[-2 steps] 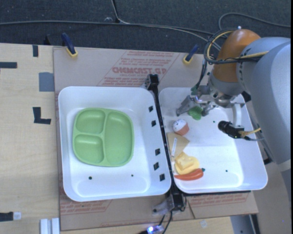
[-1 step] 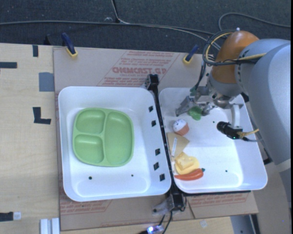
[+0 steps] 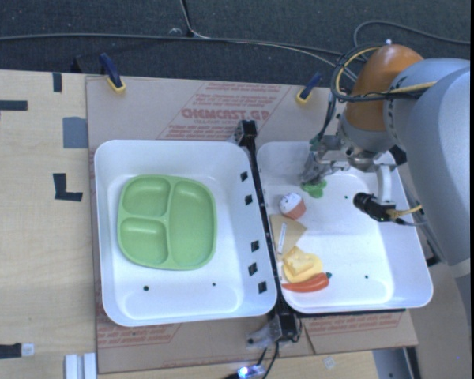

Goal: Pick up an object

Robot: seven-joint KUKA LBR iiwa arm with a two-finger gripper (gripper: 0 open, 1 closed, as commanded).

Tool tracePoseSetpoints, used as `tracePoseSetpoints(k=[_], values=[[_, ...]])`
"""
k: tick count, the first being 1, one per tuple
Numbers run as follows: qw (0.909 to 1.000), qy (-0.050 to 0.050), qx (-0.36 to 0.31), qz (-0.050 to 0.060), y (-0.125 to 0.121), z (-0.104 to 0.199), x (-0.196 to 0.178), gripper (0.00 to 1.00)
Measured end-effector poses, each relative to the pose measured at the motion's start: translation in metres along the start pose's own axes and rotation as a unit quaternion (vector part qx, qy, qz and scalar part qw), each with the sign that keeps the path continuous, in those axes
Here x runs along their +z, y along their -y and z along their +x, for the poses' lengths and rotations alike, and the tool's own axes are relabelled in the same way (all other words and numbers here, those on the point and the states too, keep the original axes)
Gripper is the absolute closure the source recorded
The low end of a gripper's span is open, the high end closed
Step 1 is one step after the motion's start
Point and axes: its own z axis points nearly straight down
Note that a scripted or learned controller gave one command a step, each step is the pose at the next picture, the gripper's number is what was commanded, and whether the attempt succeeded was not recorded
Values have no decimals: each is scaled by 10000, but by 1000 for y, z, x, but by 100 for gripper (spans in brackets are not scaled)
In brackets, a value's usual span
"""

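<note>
Seemingly jaws (image 3: 314, 174) upon green object (image 3: 314, 188)

Left shallow white plastic bin (image 3: 110, 235): holds green three-compartment plastic tray (image 3: 167, 221). Right shallow white plastic bin (image 3: 395, 267), adjoining: small round orange-and-white toy (image 3: 292, 205) near the divider; yellow wedge toy (image 3: 300, 264) and red chilli toy (image 3: 306, 284) nearer the camera.

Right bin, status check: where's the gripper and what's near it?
Gripper low over right bin, far corner. Small green object at its tip; grasp unconfirmed. Red-and-white piece, yellow food, red pepper lie apart, nearer the divider.
</note>
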Motion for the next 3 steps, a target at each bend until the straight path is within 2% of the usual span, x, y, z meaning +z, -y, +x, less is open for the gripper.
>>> tracePoseSetpoints(k=[2,3], values=[[10000,-31,14,26,-4,-4,-124,100],[10000,-35,10,35,-5,-4,-151,100]])
